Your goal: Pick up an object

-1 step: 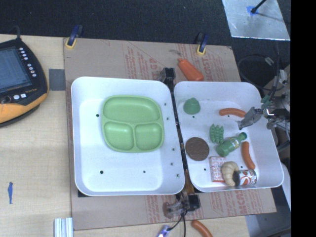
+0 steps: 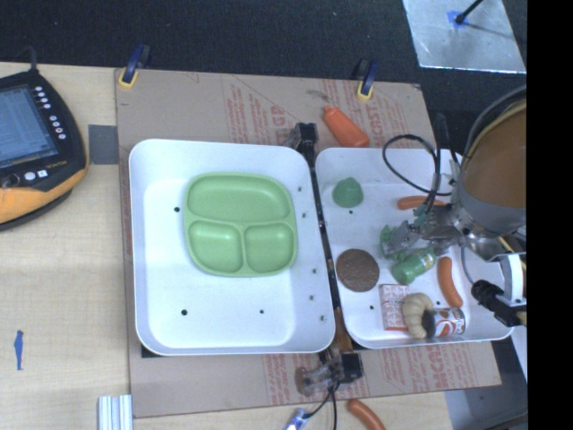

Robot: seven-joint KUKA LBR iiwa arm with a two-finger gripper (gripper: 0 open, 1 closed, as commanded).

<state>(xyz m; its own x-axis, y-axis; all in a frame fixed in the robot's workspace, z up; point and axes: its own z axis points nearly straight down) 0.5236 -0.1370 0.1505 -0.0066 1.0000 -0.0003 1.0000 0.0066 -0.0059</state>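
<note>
While it hunts a pick: the gripper sits low in the right bin, among the clutter.
Fingers: hidden in shadow; cannot tell their spread.
Likely target: green object, just beside the gripper.
Left bin: holds green tray.

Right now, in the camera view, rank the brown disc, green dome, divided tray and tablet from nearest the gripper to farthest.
Measured from the gripper, in the right bin:
1. Brown disc, just left of it, same bin.
2. Green dome, toward that bin's far left corner, slightly farther than the disc.
3. Divided tray, in the left bin.
4. Tablet, on the bench at the far left edge.
</note>
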